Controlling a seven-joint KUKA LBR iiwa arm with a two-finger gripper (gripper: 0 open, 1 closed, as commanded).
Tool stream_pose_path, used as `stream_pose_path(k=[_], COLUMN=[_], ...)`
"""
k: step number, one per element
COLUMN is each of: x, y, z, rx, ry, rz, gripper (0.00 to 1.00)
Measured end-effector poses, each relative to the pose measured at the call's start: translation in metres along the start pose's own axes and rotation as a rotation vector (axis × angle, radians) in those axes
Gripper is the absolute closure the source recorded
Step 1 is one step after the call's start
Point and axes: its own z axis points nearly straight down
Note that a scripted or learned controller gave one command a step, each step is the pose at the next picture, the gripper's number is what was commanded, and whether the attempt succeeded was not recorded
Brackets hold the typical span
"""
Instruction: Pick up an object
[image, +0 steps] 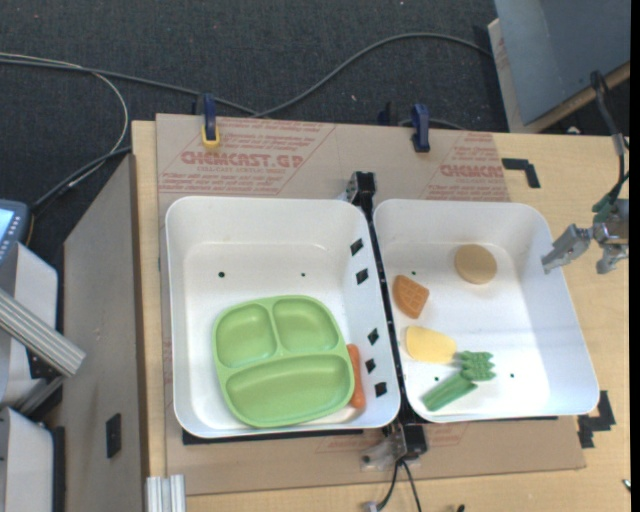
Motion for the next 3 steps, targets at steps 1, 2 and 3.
stream_pose_path(k=[1,2,3], x=[0.001,0.007,0.006], y=[0.002,0.004,0.006], z=[-0.007,0.037,0.100], rx=[-0.013,-0.008,-0.006], ry=[-0.004,-0.002,-0.001], rz=[-0.004,-0.004,-0.004], gripper=[0.00,0.00,0.00])
